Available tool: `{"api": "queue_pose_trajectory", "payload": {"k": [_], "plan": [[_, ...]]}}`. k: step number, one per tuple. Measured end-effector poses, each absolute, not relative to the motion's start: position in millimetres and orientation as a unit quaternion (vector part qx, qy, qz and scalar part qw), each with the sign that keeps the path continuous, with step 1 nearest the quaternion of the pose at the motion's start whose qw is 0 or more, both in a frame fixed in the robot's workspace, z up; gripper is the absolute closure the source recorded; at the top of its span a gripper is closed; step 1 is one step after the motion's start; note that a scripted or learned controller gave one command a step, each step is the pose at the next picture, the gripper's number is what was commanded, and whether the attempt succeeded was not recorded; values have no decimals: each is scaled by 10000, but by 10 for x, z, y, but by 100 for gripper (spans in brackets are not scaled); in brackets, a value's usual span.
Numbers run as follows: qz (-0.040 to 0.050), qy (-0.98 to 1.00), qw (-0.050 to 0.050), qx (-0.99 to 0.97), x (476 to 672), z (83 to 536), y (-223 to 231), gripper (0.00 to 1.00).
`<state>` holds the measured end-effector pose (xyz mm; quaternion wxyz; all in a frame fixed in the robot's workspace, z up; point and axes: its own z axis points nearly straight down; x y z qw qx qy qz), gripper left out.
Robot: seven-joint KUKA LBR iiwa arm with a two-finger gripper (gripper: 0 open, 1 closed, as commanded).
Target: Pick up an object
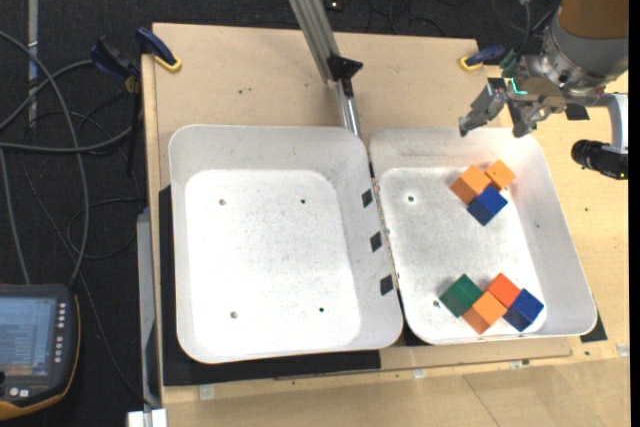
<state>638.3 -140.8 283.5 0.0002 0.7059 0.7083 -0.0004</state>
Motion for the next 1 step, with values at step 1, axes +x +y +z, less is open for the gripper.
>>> {"api": "queue_pose_trajectory", "payload": {"k": [1], "plan": [[-14,7086,-11,7056,6415,2397,-1372,0]]}}
